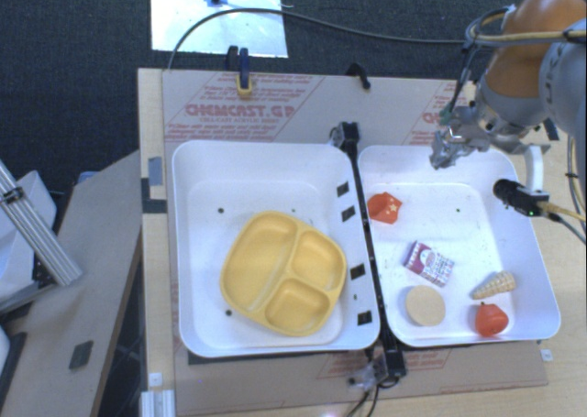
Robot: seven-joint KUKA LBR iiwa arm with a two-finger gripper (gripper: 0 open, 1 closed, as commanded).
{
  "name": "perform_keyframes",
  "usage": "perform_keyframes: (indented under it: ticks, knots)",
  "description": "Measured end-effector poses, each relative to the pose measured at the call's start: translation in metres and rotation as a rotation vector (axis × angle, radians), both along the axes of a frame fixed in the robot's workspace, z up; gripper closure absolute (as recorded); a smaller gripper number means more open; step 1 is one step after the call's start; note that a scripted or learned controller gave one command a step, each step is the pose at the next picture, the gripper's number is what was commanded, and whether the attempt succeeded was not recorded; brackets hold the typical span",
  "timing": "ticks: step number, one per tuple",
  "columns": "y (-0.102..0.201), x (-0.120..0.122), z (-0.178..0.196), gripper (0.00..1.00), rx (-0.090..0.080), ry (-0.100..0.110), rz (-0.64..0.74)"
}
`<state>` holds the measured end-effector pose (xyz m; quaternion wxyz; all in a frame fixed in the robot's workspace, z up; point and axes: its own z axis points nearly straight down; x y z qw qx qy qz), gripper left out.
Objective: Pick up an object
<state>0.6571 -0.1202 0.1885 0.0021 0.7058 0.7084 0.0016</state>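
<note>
Hovered over the right bin (541, 264)'s far rim, gripper (444, 155) above the red piece (385, 208). Fingers' state impossible to tell.

Red "CHEMCAST GP" print legible on board (240, 111) under bins; box (429, 263) label too small.

Grey arm (561, 76), orange band (541, 35), looping yellow cables (514, 35)

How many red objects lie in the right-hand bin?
2. One red object lies near the bin's upper left, beside the divider; the other red object lies in the lower right corner, below the cone. None seems hidden.
</note>
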Motion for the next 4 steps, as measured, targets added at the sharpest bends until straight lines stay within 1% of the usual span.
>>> perform_keyframes:
  ticks: [1, 2, 3, 4]
  knots:
    - [0.0, 0.001, 0.041, 1.0, 0.0, 0.0, 0.001]
    - [0.048, -0.024, 0.051, 1.0, 0.003, 0.003, 0.005]
    - [0.1, -0.057, 0.048, 1.0, 0.003, 0.006, 0.005]
    - [0.143, -0.08, 0.036, 1.0, 0.002, 0.007, 0.004]
